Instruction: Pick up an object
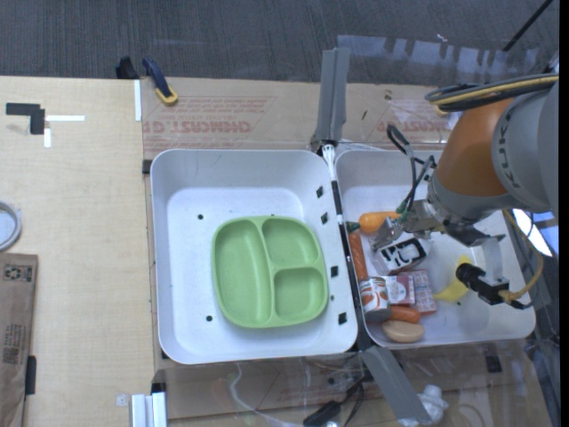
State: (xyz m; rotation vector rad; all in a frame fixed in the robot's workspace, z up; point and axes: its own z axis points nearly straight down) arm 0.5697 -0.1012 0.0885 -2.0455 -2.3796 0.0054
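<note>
A light-green three-compartment plastic plate lies in the left white bin. In the right white bin, along its nine o'clock wall, lies a long orange-red sausage-shaped toy. At six o'clock sit a small printed carton and a tan oval toy. The grey two-finger gripper hangs near the centre; I cannot tell how it is set.

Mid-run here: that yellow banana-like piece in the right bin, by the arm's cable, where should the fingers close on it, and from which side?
Probably grip the yellow piece across its narrow middle, coming straight down from above. It lies flat on the right bin floor, apart from the food pile near the divider, so there is room on both long sides. The black fitting crowds its right end, so stay left of that. The gripper sits up-left of it.
</note>
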